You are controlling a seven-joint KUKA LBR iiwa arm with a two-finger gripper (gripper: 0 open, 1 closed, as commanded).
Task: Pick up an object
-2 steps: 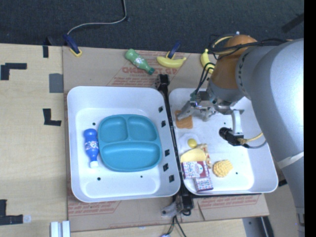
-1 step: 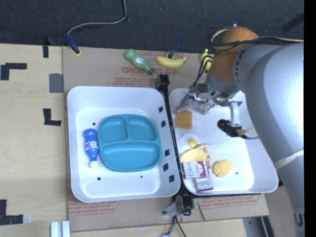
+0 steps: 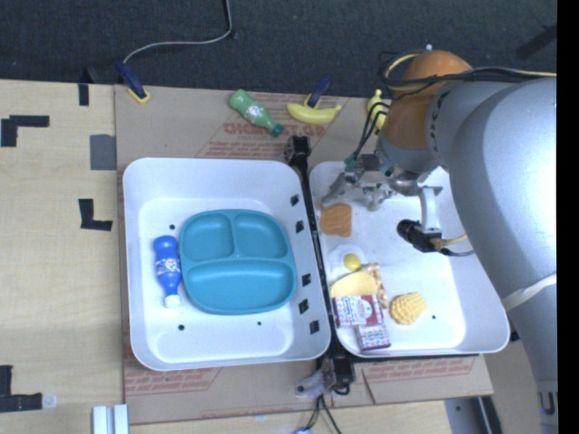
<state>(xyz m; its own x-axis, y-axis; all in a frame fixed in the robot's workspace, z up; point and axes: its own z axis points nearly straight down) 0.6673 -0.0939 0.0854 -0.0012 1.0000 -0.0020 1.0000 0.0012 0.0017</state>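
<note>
Right now a flat tan biscuit (image 3: 336,220) is seen just below the gripper (image 3: 360,186); jaw state cannot be told.

A robotics lab bench; two white bins (image 3: 136,242) sit clamped side by side on taped cardboard (image 3: 181,125). A grey KUKA arm (image 3: 507,179) reaches over toy food; loose cables (image 3: 194,36) trail along the far edge.

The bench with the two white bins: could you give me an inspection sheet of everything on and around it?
Surface: cardboard-covered bench bearing two white bins.
Job's things: left bin holds blue divided plate, blue bottle; right bin holds toast, corn cob, red packet, yellow items.
Clutter: green bottle, banana behind bins.
Grippers: gripper above right bin's far end.
Cables: black cable on dark floor.
Surroundings: nothing seen.
</note>
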